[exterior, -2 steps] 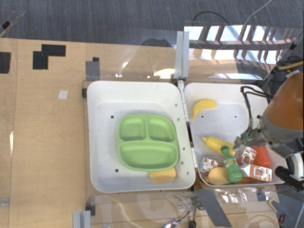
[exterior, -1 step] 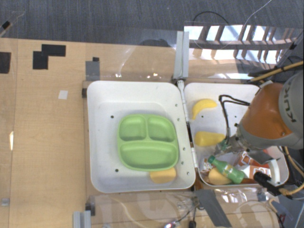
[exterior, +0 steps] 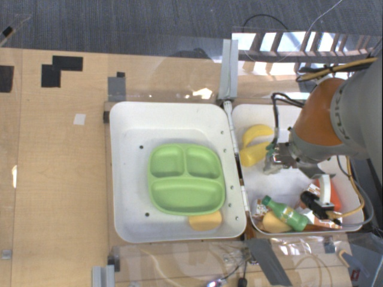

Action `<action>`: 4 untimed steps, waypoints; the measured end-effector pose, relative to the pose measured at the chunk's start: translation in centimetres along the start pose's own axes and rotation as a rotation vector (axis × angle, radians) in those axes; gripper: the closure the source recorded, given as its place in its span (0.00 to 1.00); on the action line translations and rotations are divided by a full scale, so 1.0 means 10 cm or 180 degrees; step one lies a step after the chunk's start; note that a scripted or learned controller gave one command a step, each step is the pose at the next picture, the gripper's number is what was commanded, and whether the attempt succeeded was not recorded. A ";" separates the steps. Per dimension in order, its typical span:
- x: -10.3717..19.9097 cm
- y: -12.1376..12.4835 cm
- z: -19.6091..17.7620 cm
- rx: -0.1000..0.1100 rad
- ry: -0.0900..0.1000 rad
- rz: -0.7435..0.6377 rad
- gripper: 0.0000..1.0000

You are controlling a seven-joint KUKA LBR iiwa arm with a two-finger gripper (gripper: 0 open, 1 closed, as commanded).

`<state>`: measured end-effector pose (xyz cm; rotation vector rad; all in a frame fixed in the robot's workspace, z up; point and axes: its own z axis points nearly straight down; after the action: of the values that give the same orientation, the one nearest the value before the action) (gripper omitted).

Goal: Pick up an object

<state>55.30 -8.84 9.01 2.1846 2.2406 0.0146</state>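
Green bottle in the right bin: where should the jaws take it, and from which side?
Probably the green bottle at its mid-body, from straight above, jaws closing across its width. It lies on its side, angled, cap toward the divider. An orange-yellow piece touches its near side, so a top approach looks safest.

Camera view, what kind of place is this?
Likely a robotics lab: two white bins on a wooden bench, a grey arm with trailing cables, and toy items such as a green divided plate.

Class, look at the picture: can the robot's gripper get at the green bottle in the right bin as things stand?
Probably yes. The green bottle lies on top at the near end of the right bin, uncovered, and the gripper hangs just beyond it.
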 end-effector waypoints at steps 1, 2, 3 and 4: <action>0.14 0.14 -0.93 0.0046 0.0001 0.0637 0.00; 0.48 0.41 -0.92 0.0053 -0.0003 0.0812 0.00; -0.07 0.44 -0.29 0.0055 0.0001 0.0692 0.00; -0.27 0.98 -0.49 0.0037 0.0003 0.0103 0.00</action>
<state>65.05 -11.26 14.11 2.2267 2.2114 0.0031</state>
